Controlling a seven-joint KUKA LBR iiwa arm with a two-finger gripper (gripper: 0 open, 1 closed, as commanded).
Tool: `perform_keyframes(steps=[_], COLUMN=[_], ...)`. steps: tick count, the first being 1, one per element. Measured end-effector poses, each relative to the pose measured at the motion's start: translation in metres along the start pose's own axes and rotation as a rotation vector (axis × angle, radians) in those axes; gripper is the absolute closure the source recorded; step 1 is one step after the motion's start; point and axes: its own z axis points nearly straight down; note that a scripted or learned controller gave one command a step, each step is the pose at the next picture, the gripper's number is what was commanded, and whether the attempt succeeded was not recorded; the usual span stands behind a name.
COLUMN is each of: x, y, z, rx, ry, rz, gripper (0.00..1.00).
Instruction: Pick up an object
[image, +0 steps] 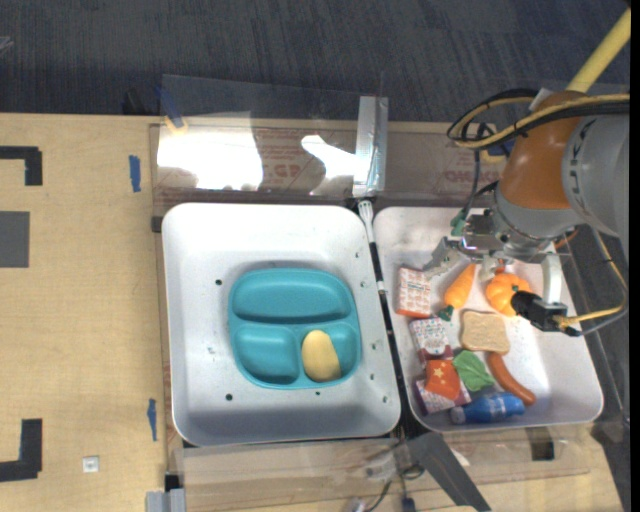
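Legible text: none.

Printed items noted, wording too small and blurred to read:
- Small carton, white with red and pink print, near the left wall of the right bin.
- Second small packet, pale with dark speckled print, just below the carton toward the bin's near edge.
- Red packet bearing a yellow star-like mark, by the bin's near-left corner.
- Blue bottle, label not readable, along the bin's near edge.
- Faint reddish lettering on the brown board behind the bins, illegible.
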Motion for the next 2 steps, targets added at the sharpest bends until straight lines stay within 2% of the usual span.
perform_keyframes(steps=[1, 2], x=[-0.0003, -0.0004], y=[0.0035, 0.0032], z=[-0.0151, -0.0144], rx=[-0.012, -0.011], ry=[0.0, 0.0], rz=[0.002, 0.002], gripper=[1.0, 0.0])
